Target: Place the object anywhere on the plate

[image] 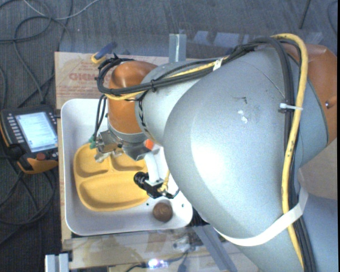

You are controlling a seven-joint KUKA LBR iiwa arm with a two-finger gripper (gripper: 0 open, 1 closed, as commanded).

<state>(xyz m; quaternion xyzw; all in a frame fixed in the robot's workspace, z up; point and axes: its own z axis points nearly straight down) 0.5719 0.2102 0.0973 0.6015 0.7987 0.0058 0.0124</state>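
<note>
A yellow plate (pixel 102 194) with divided compartments lies in the left white bin (pixel 73 118). A small round brown object (pixel 162 211) rests on the bin floor, just off the plate's near right rim and apart from it. My gripper (pixel 120 151) hangs below the orange wrist band (pixel 124 103), low over the plate's far compartments. A white and black part (pixel 152 177) sticks out from it toward the brown object. The wrist hides the fingertips.
The arm's big grey body (pixel 243 140) covers the whole right side of the view. A teach pendant (pixel 29 132) with a lit screen lies left of the bin. Cables run over the carpet, and a cardboard sheet (pixel 73 75) lies behind the bin.
</note>
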